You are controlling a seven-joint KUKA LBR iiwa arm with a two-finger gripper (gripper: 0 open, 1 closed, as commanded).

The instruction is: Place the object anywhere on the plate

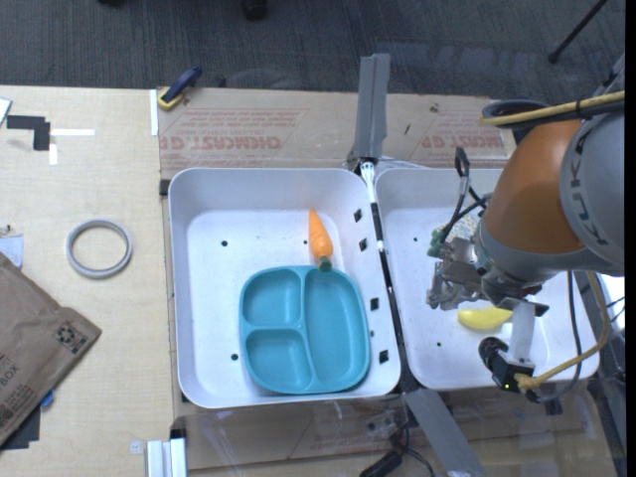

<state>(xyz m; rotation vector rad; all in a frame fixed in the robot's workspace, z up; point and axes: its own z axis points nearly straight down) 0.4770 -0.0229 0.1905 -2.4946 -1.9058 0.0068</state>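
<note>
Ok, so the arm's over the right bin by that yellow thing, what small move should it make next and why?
Probably ease the gripper down onto the yellow object and try a grasp. The object lies on the floor of the right bin, just beside and partly under the wrist, and nothing shows it held. The blue plate sits in the left bin beside a toy carrot.
</note>
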